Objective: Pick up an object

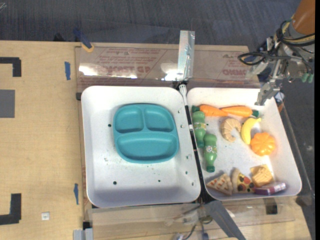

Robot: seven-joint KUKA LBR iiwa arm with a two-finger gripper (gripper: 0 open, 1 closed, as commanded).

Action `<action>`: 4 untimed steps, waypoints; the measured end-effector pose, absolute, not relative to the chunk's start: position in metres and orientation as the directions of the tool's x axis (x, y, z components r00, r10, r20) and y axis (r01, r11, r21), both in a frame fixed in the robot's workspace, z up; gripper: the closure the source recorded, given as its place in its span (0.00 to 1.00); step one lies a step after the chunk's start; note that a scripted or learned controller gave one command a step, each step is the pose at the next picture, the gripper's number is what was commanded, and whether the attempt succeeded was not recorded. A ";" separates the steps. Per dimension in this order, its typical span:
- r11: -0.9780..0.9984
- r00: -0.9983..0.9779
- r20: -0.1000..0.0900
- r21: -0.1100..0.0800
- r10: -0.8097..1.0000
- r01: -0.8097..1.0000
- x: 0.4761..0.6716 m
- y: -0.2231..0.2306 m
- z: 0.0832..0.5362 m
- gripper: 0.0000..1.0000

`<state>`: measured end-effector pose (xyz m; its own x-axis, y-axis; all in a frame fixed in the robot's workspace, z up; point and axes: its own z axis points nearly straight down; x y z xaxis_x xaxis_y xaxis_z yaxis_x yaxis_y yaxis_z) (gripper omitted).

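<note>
the worktop (40,134) on the left is bare wood with a few black and blue tape marks. next comes the left bin (95,184), holding a teal divided plate (146,133) lying flat in its middle. just beside it, the right bin (290,184) carries all the toy food: two green bottles (206,144) lined up against its left wall, an orange carrot (227,111) lying across the top, a pale croissant (230,129) below that, a yellow banana (247,130) next to it, then an orange pumpkin (263,143). along the near edge sit a pizza slice (221,182), a bread-like piece (261,174) and a small purple item (267,188) i can't make out.

at the far right corner of that bin the gripper (264,95) hangs over the rim, close to the carrot's green tip but apart from it. its tip is small and partly lost against the cables; i cannot tell how its tips are set, and i see nothing held there.

so by my reading the pick has not happened: every toy lies in the bin. what is left is to come down on one, close on it and lift. the carrot or banana look nearest.
</note>
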<state>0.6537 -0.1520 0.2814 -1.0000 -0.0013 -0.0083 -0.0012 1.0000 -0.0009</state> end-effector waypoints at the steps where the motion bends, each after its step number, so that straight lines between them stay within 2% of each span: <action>1: 0.992 -0.992 -0.011 -0.001 -0.127 -0.127 0.647 -0.173 0.089 0.00; 2: 0.987 -0.987 -0.008 -0.002 -0.160 -0.160 0.600 -0.194 0.088 0.00; 3: 0.987 -0.986 -0.024 -0.007 -0.163 -0.163 0.605 -0.192 0.103 1.00; 4: 0.987 -0.986 -0.022 -0.006 -0.163 -0.163 0.605 -0.192 0.102 0.00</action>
<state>0.6051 -0.1918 0.1022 -0.9864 -0.1631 -0.0221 -0.1630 0.9866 -0.0065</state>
